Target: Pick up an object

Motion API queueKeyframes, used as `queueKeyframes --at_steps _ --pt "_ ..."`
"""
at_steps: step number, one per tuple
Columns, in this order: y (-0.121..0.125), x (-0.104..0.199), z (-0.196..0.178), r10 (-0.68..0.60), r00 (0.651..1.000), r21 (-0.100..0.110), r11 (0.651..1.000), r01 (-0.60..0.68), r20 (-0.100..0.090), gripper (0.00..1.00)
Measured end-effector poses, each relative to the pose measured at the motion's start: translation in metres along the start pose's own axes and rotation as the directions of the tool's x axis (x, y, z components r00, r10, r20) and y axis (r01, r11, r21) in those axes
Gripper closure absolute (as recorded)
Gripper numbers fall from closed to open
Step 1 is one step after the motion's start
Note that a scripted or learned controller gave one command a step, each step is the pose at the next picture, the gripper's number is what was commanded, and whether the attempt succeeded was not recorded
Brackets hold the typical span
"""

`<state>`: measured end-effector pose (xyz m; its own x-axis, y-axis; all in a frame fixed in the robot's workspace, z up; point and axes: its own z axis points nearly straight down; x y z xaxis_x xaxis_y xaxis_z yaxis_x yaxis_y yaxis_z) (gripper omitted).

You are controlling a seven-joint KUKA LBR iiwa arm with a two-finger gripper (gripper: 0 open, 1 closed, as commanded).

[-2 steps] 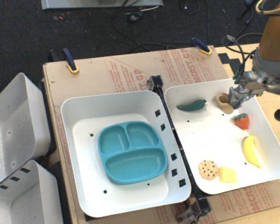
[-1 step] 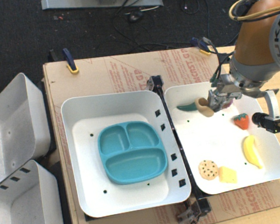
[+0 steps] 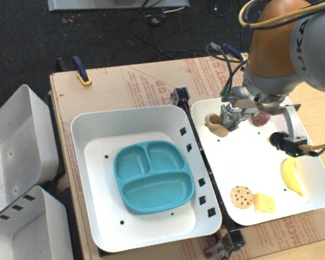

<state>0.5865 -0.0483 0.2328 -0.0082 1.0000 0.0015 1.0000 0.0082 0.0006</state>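
Observation:
In the right bin (image 3: 262, 214) several small objects lie loose. A tan rounded piece (image 3: 214, 125) sits at the far left corner, and a dark red item (image 3: 261, 119) lies at the back, partly hidden by the arm. A yellow banana (image 3: 291, 176) rests at the right, with a round cookie (image 3: 241, 196) and a yellow cheese wedge (image 3: 265, 203) near the front. My gripper (image 3: 232, 115) hangs low over the back of this bin, just right of the tan piece and close to it. Nothing is visibly held.
The left bin (image 3: 104, 229) holds a blue divided plate (image 3: 154, 176). A black part on a cable (image 3: 284, 142) hangs over the right bin's middle. The grey and orange arm (image 3: 284, 39) covers the bin's far right corner. Spare white bins (image 3: 14, 175) stand at the left.

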Motion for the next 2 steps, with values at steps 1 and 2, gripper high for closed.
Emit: queueKeyframes --at_steps 1,2 --pt "-0.002 0.060 0.008 0.000 1.000 0.002 1.000 0.000 0.000 1.00" --pt "-0.002 0.106 0.003 0.001 1.000 0.000 1.000 -0.001 0.001 1.00"
